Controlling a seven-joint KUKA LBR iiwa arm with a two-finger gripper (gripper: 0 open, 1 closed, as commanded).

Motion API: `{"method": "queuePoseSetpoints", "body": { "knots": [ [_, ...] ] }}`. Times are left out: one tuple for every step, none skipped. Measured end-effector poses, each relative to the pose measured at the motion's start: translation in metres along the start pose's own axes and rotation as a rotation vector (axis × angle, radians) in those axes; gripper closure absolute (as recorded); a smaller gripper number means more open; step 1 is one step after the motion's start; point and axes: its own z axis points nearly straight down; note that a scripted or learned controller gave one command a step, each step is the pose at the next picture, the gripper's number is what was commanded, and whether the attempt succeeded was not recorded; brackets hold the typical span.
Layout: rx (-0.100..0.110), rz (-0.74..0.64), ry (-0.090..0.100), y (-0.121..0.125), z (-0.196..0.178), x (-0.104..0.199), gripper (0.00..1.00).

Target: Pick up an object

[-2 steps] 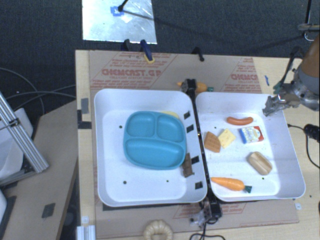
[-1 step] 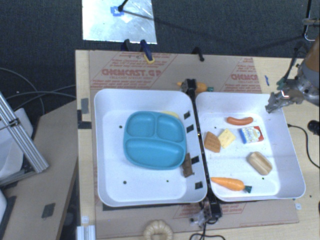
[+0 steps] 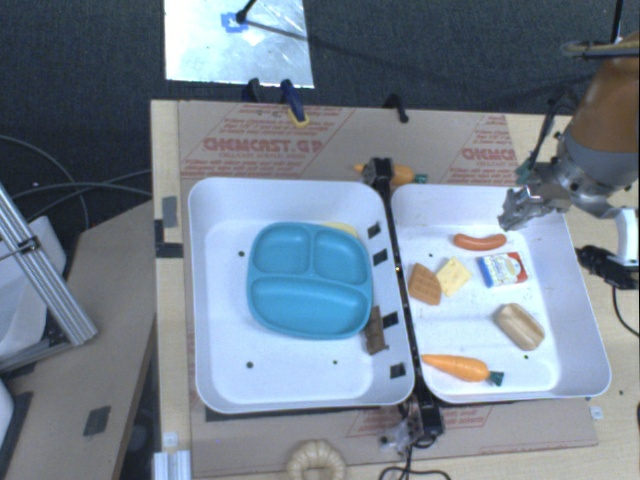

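Your tool (image 3: 518, 211) hovers over the far edge of the right bin (image 3: 585, 353), just beyond the sausage (image 3: 480, 240). Whether it is apart or together, you cannot tell from this slant. Nothing is between its tips, so you are at the approach step, with no pick made. The sausage lies nearest; the small packet (image 3: 501, 268), cheese slice (image 3: 455, 275), cracker (image 3: 424, 284), bread roll (image 3: 520, 326) and carrot (image 3: 458, 367) lie further in. The blue plate (image 3: 308, 279) sits in the left bin (image 3: 225, 368). Next, you likely need to centre over the sausage and descend squarely.
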Motion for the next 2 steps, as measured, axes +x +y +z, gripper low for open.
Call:
{"method": "queuePoseSetpoints", "body": {
  "knots": [
    [0.001,0.0,0.001,-0.013,0.007,0.049,1.0],
    [0.002,0.0,0.001,-0.026,0.009,0.098,1.0]
  ]
}}
